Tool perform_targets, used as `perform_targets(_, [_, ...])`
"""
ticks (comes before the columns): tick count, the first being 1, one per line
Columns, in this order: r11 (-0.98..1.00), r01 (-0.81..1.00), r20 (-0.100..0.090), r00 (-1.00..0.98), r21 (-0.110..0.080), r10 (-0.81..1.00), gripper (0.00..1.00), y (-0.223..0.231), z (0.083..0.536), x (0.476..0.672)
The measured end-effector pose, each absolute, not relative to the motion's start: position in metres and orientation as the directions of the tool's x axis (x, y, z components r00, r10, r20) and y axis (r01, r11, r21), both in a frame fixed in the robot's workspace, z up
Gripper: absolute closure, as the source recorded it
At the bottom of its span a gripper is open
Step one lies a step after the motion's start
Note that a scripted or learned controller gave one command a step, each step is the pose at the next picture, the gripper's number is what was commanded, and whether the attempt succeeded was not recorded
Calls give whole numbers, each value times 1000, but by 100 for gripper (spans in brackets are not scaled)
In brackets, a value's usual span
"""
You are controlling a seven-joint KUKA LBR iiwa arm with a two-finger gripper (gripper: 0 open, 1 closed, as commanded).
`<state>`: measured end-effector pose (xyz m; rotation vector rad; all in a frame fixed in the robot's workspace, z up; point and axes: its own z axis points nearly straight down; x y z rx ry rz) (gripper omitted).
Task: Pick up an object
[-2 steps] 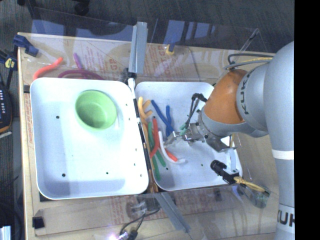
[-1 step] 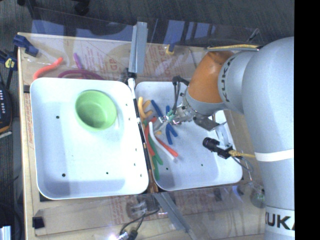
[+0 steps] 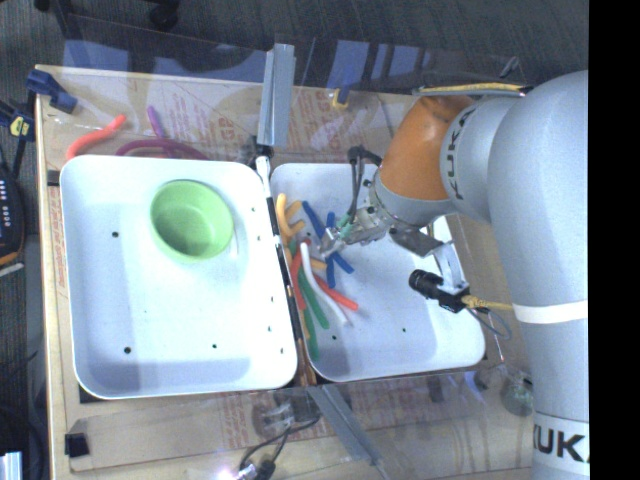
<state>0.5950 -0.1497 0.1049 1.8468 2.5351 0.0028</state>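
Note:
My gripper [image 3: 338,234] hangs low over the left part of the right bin [image 3: 420,340], at a heap of thin coloured strips. Blue strips [image 3: 316,218] lie right at its tip, and one more blue strip [image 3: 340,263] pokes out just below it. Yellow pieces [image 3: 288,220] sit by the bin's left wall. Green strips [image 3: 311,306], a red strip [image 3: 340,297] and a white strip [image 3: 328,306] stretch toward the front. The gripper's tip blends into the heap, so any contact is unclear.
A green bowl [image 3: 193,220] sits at the back of the left bin [image 3: 150,343]. The arm's orange band [image 3: 425,153] and grey body cover the right bin's back right. A black fitting [image 3: 430,285] hangs over that bin. Orange and purple tubes [image 3: 120,140] lie behind the left bin.

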Motion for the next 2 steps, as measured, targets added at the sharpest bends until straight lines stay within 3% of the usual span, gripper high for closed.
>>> perform_targets(1, [194, 981, 0, -194, 0, 981, 100, -118, 220, 651])
perform_targets(2, [671, 741, -2, -671, 0, 741, 100, -137, 244, 657])
